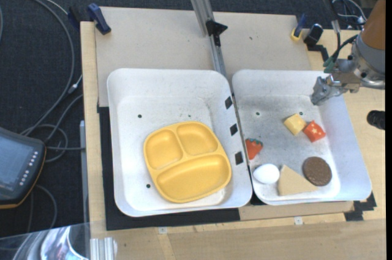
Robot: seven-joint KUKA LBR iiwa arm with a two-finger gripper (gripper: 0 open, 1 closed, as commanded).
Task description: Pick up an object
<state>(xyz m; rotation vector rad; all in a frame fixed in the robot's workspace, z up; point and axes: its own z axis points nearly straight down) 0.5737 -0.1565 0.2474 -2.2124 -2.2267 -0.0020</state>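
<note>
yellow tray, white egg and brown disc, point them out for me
yellow tray (187, 162), camera view, on the ridge between its compartments
white egg (266, 174), camera view, middle of its top
brown disc (317, 170), camera view, centre of its flat face

right bin (269, 84): bare floor at its far-left part
near half: toys clustered, tight gaps

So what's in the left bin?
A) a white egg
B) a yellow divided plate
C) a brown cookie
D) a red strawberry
B: the yellow plate lies in the left bin, while the cookie, egg and strawberry all sit in the right bin.
</note>
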